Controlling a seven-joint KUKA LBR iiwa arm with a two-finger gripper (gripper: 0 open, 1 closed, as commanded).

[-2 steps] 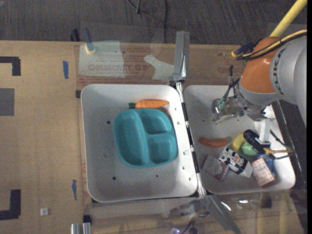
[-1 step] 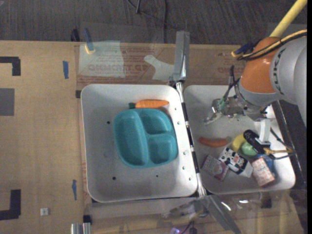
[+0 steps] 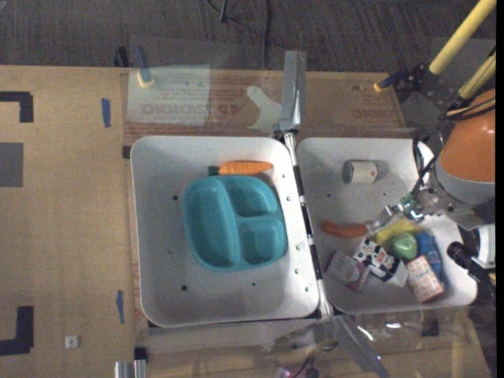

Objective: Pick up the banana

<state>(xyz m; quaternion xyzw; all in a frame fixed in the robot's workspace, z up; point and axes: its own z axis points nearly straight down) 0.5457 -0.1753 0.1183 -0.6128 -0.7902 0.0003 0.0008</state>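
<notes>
Teal tray (image 3: 234, 221), carrot (image 3: 246, 166) left bin (image 3: 157, 290); hotdog (image 3: 344, 229) right.

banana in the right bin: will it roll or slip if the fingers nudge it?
The banana looks smooth and curved, so it may slip or pivot rather than roll. It lies against the green fruit and carton, so a nudge would probably shift those too.
</notes>
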